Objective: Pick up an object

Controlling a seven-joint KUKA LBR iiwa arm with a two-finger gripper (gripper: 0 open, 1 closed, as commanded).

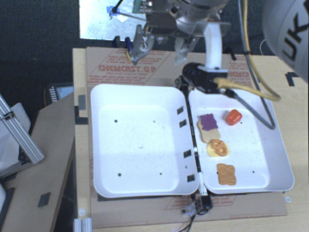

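While hung above the far edge of the surface: arm parked high, no contact with either bin.

Pincer (159,52): up top, beyond the bins' far rims; two fingers spread well apart, nothing between them.
Left finger (140,43): over the red-lettered cardboard sheet (126,67).
Right finger (180,50): near the black fitting at the bins' far junction.
Left bin (96,144): white, shallow, only dark specks on its floor.
Right bin (277,153): white, shallow, carries all four objects.
Red object (233,117): far side of right bin, apart from the others.
Purple object (208,122): near the hinge side, lying on a tan slice.
Tan slice (210,135): partly under the purple piece, just beside the yellow item.
Yellow-orange object (217,148): middle of the column, round.
Brown toast-like object (226,174): nearest the camera, alone.
Yellow cable (251,88): runs off the black fitting toward the right.
Surface (53,129): light wood, under the cardboard.
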